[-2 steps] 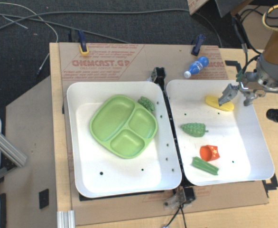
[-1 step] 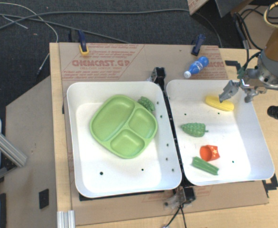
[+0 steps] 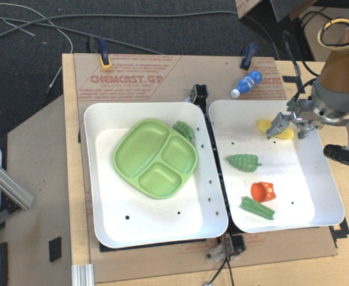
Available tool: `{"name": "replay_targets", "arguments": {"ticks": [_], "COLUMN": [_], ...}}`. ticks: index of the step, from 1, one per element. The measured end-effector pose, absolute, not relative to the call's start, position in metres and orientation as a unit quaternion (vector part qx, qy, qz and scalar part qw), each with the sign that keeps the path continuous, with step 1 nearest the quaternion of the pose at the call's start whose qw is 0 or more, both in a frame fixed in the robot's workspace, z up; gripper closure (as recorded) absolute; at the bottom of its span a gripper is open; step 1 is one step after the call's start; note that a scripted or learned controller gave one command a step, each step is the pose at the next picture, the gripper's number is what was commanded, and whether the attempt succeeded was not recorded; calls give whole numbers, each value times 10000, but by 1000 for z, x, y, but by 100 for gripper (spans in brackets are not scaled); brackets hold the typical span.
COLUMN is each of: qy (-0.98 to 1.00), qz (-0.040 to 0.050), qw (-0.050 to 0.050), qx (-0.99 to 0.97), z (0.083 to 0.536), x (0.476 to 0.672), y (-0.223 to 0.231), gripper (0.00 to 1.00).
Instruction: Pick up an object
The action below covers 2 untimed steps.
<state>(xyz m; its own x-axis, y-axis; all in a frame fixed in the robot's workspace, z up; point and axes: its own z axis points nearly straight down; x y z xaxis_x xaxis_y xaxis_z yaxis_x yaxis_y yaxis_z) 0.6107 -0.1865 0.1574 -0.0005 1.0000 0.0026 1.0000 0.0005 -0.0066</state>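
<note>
My gripper (image 3: 291, 128) hangs over the far part of the right bin (image 3: 317, 177), its two fingers spread apart, open. Directly beneath it lies a yellow object (image 3: 265, 125), partly hidden by the fingers, and nothing is held between them. Nearer the front of the same bin are a bumpy green object (image 3: 243, 161), a small red-orange object (image 3: 262, 191) and a green pod (image 3: 257, 208).
The left bin (image 3: 103, 207) holds a light green divided plate (image 3: 155, 158) with a small dark green object (image 3: 184, 130) at its far edge. A blue and white bottle (image 3: 246, 84) lies on the cardboard behind the right bin. Clamps (image 3: 199, 92) sit between the bins.
</note>
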Motion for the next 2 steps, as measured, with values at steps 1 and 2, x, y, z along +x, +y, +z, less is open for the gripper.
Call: {"name": "replay_targets", "arguments": {"ticks": [1, 2], "qy": [-7070, -7072], "qz": [19, 9], "qw": [43, 24], "qx": [-7072, -7070], "z": [98, 84], "x": [601, 601], "y": [-184, -183], "gripper": [0, 0]}}
